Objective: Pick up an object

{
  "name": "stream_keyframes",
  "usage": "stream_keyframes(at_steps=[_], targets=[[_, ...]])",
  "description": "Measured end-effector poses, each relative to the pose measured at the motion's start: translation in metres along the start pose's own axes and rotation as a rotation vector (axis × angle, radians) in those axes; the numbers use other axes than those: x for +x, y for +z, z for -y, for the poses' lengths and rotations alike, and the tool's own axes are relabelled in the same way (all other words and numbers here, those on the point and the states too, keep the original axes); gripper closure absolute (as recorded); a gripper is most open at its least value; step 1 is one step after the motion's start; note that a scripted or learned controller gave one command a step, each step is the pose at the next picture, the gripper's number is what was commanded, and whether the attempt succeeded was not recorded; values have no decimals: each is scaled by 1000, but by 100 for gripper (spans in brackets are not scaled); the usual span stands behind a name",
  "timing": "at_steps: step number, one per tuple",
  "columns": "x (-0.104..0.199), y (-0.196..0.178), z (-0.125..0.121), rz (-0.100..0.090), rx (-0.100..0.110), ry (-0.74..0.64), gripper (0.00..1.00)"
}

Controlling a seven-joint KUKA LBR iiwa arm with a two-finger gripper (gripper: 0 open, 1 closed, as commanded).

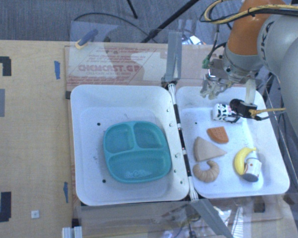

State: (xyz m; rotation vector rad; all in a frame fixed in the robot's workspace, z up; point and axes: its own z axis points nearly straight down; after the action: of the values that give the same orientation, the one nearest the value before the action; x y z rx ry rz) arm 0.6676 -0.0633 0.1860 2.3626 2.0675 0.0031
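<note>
1. The gripper [212, 92] is hovering over the upper left corner of the right bin [238, 186], in the upper right of the frame. Its fingers are hanging slightly parted and gripping nothing.
2. The task is naming no particular thing, so any piece is counting as a target. A black-and-white cow toy [221, 112] is lying nearest, just below and to the right of the gripper. An orange waffle piece [218, 134], a beige wedge [206, 148], a croissant [206, 171], a banana [241, 158] and a small bottle [253, 168] are lying lower in the frame.
3. The gripper is sitting over bare bin floor close to the wall, so a straight descent is likely ending in a grasp on nothing or a knock against the rim.
4. The cow toy is looking small and rounded, so fingers arriving off centre are liable to nudge it aside.
5. The banana and bottle are touching, as are the wedge and croissant, so a grasp there is risking a jam or a slip.
6. The teal plate [136, 150] in the left bin [84, 133] is lying flat and probably too wide to pinch.
</note>
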Motion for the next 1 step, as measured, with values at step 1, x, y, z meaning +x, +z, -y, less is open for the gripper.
stream_keyframes(at_steps=[1], targets=[[0,1,0,1,1,0,0]])
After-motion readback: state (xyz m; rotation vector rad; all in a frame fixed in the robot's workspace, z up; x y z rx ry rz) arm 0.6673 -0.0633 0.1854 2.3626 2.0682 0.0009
